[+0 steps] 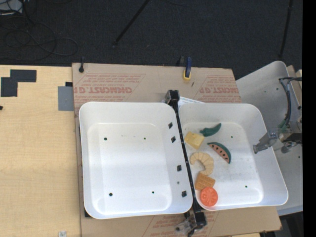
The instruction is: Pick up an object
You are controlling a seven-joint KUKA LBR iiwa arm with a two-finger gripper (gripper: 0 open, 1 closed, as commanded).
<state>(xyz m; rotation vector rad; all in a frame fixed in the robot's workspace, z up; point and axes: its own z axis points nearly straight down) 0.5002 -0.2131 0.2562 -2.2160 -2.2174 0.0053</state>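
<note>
two white bins side by side on cardboard [148, 83] over a wood bench [34, 147]. left bin [94, 132] has just small dark dots on its floor. right bin [266, 132] has all the objects, bunched in its left half near the black divider [178, 147] between the bins.

objects in right bin, top to bottom:
- green piece [211, 129], curved, upper middle of the bin
- yellow wedge [194, 140], just below-left of the green piece, close to the divider
- watermelon slice [219, 151], red with dark rind, right of the wedge, lying at a slant, apart from the others
- croissant [203, 161], tan, curled, below the wedge
- orange-brown block [204, 182], touching or just under the croissant's lower end
- red-orange disc [209, 196], at the bin's bottom left corner, touching the block's lower edge

gripper [264, 143] at the right edge of the right bin, over the rim area, well apart from every object. grey metal parts and a thin frame behind it at far right. finger spread too small and blurred to read, cannot tell how far apart. nothing visible between them, no object lifted.

blue-yellow clamp [187, 69] on the cardboard's top edge. dark carpet and cables at the top.
</note>
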